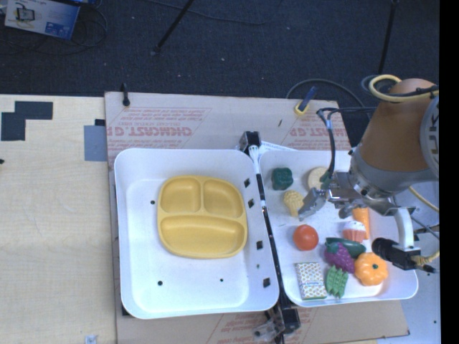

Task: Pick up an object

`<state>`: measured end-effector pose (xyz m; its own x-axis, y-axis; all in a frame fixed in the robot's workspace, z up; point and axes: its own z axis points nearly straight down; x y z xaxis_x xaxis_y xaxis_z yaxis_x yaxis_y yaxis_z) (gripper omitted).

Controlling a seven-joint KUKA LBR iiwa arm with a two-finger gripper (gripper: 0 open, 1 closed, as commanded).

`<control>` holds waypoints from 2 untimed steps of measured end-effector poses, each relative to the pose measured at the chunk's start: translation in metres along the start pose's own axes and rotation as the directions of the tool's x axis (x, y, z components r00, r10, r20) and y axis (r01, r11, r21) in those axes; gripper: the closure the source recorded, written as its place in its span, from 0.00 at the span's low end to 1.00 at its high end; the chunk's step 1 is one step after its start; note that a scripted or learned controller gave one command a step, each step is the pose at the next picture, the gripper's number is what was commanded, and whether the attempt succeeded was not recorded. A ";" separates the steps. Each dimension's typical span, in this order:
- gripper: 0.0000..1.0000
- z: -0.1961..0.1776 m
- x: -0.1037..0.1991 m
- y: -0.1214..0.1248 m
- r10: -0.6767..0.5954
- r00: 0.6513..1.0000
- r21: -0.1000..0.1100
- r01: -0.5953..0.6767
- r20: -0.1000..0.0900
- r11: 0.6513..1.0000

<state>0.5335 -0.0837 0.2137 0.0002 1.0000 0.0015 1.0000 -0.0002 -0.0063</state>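
- Two shallow white bins side by side: left bin, right bin.
- Left bin: one yellow divided plate with three compartments, lying flat near the bin's middle.
- Right bin, toy food, one of each:
  - dark green vegetable, near the bin's far left corner
  - yellow corn piece, just in front of the green vegetable
  - pale round piece, partly hidden behind a cable
  - red tomato, mid-bin
  - purple grapes, right of the tomato
  - orange pumpkin, touching the grapes on their right
  - green leafy piece, below the grapes
  - small patterned box, beside the leafy piece on its left
  - cupcake-like piece, white and red
  - orange carrot-like piece, partly under the arm
- Gripper low over the right bin, just right of the corn, above the tomato in view. Cannot tell whether it is released or clenched; nothing seen grasped.
- One arm, reaching in from the right.
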 end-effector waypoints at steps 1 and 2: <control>0.00 0.114 -0.032 -0.010 0.002 1.000 0.001 -0.002 -0.001 1.000; 0.00 0.125 -0.022 0.001 0.002 1.000 -0.003 -0.002 0.000 1.000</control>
<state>0.5333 -0.1054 0.0883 0.0018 1.0000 0.0014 1.0000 -0.0018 -0.0035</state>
